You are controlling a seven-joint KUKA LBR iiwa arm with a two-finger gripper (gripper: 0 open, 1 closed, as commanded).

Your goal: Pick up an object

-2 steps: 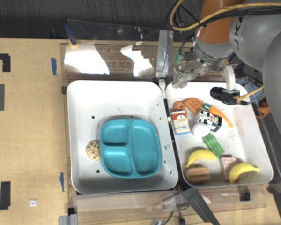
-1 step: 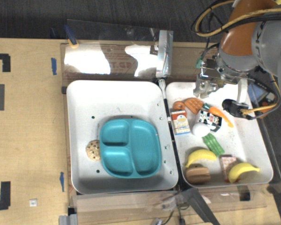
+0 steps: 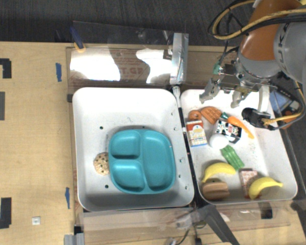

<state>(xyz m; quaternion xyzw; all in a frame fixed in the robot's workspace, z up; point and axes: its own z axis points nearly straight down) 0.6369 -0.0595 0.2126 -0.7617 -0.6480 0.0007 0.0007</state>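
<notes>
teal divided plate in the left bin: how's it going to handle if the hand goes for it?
The teal divided plate looks like rigid moulded plastic, so probably stiff and light for its size. It lies flat on the left bin floor, with a low rounded rim; likely it would slide when pushed rather than tip. It is wide next to the hand, so a rim pinch seems likelier than a span.

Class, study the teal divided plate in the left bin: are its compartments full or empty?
Empty. The teal plate shows bare compartments; the cookie lies beside it on the left bin floor.

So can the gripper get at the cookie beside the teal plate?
Probably yes. The cookie lies bare beside the teal plate in the left bin; the gripper hangs over the right bin.
</notes>
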